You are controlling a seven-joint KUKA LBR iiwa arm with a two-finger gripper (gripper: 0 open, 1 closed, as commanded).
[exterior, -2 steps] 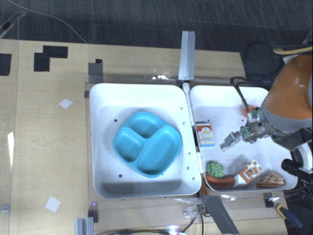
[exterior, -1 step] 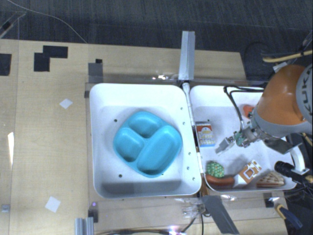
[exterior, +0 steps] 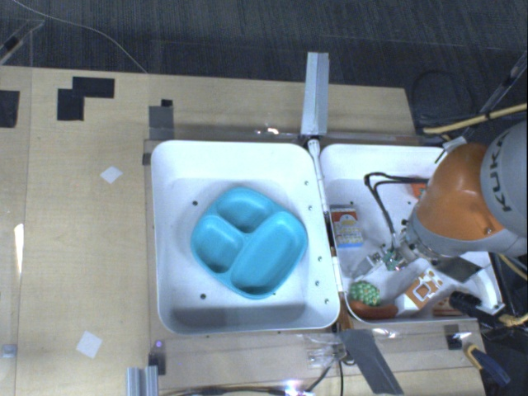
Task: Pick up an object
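We look down on a pale wooden bench [exterior: 74,246] against dark carpet, bearing two shallow white plastic bins. The left bin [exterior: 173,221] holds a blue three-part plastic tray [exterior: 247,242]. The right bin [exterior: 363,167] holds a small printed card [exterior: 345,226], a green knobbly ball [exterior: 363,292] and an orange-and-white packet [exterior: 426,289]. The grey arm with its orange band [exterior: 458,196] reaches into the right bin; its gripper [exterior: 389,258] sits low just above the ball, and we cannot tell its state.

A divided tray [exterior: 250,242] lies in the left bin [exterior: 177,167]; clutter fills the right bin [exterior: 346,162].
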